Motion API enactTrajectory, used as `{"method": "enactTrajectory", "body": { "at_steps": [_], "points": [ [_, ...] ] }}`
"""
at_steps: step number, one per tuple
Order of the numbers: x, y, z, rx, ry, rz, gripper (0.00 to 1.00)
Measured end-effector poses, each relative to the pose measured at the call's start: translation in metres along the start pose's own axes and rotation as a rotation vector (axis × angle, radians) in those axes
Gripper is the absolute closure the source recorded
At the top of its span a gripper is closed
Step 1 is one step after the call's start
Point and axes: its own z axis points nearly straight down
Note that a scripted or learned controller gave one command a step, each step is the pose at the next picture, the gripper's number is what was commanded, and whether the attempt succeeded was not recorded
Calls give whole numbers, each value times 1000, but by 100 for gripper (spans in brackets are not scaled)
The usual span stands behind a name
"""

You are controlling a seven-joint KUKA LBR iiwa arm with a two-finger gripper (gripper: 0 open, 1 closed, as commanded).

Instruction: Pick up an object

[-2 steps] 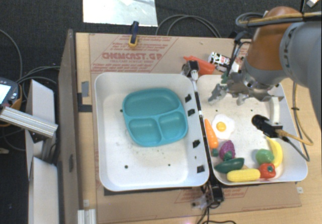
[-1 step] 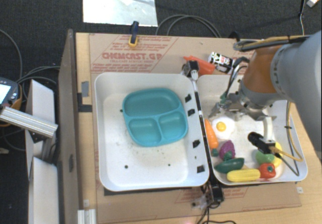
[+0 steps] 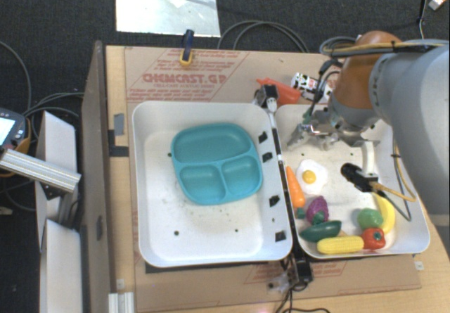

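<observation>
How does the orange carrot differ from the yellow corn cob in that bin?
The carrot is orange and slim; the corn cob is yellow and thicker. The carrot lies along the left wall of the right bin, while the corn cob lies crosswise near the front wall. Both lie flat in that bin.

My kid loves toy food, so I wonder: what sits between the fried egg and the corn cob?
In the camera view, a purple vegetable and a dark green vegetable lie between the fried egg and the corn cob.
</observation>
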Motion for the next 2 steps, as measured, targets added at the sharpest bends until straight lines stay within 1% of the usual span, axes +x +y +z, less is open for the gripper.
{"method": "enactTrajectory", "body": {
  "at_steps": [1,2],
  "points": [
    [-30,-12,1,5,0,6,0],
    [-104,25,-58,-5,-5,7,0]
  ]
}}
